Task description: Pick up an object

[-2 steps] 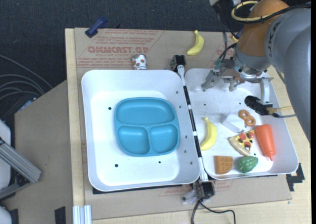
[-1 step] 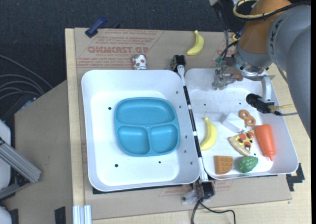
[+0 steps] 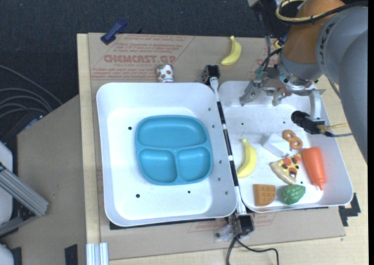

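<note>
Toy food is lying in the right white bin (image 3: 336, 191): yellow plastic banana (image 3: 248, 158), pizza slice (image 3: 287, 167), orange carrot (image 3: 315, 166), brown pretzel (image 3: 291, 139), tan waffle (image 3: 264, 194), green broccoli (image 3: 293, 194). Gripper (image 3: 261, 93) is hovering over the bin's far end, fingers spread, grasping nothing. Blue divided tray (image 3: 173, 148) is sitting in the left white bin (image 3: 111, 141). Second banana (image 3: 232, 53) is lying on the bench beyond the bins.

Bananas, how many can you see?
2. One banana lies in the right bin, by its left wall. The other banana sits on the brown board behind the bins.
</note>
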`<state>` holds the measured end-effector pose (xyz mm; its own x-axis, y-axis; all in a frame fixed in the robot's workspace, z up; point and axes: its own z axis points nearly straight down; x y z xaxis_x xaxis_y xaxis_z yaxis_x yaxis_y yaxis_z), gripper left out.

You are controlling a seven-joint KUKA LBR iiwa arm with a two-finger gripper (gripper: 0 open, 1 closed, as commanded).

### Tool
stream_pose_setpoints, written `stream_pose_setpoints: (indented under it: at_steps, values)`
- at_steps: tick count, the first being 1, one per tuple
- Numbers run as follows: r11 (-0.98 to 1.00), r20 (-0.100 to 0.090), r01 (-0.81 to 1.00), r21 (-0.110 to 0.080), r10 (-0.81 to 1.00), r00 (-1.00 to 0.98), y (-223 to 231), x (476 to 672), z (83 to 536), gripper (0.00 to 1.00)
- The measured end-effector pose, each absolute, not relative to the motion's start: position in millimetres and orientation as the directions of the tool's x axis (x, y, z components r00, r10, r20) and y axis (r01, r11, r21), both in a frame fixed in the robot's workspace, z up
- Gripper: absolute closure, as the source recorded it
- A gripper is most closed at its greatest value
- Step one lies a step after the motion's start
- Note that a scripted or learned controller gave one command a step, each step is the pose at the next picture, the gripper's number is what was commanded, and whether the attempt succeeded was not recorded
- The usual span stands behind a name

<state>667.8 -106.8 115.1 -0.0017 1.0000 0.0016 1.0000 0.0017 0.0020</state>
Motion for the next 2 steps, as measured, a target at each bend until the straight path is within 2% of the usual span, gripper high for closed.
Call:
stream_pose_setpoints:
  at_steps: [1,2]
  values:
    - [0.002,0.002,1.0,0.005,1.0,-0.002,-106.4,668.5,125.5,1.0]
    - [0.002,0.002,1.0,0.004,1.0,-0.002,-106.4,668.3,125.2,0.0]
